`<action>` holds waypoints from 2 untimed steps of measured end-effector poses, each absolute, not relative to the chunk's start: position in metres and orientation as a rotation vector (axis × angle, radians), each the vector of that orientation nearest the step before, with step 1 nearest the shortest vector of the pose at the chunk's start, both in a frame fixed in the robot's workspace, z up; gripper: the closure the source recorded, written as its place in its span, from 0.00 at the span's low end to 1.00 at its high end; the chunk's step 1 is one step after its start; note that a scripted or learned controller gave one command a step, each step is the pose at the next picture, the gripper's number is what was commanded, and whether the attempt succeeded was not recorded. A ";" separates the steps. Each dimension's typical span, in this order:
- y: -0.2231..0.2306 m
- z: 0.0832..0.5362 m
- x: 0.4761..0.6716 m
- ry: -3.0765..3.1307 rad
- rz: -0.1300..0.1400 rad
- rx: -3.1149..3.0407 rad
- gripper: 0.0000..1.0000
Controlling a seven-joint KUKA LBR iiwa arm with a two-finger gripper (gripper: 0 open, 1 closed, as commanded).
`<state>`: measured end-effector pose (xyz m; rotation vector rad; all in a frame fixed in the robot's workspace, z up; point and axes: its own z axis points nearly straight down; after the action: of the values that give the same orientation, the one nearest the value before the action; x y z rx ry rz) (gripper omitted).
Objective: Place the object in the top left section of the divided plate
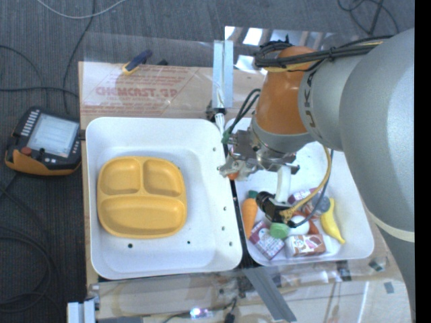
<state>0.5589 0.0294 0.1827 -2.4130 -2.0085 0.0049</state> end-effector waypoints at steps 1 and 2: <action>0.130 0.164 0.555 -1.971 0.009 -2.443 1.00; 0.205 0.196 0.604 -2.382 0.007 -2.049 1.00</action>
<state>0.6037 0.2052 0.1958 -2.0495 -2.3817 0.0065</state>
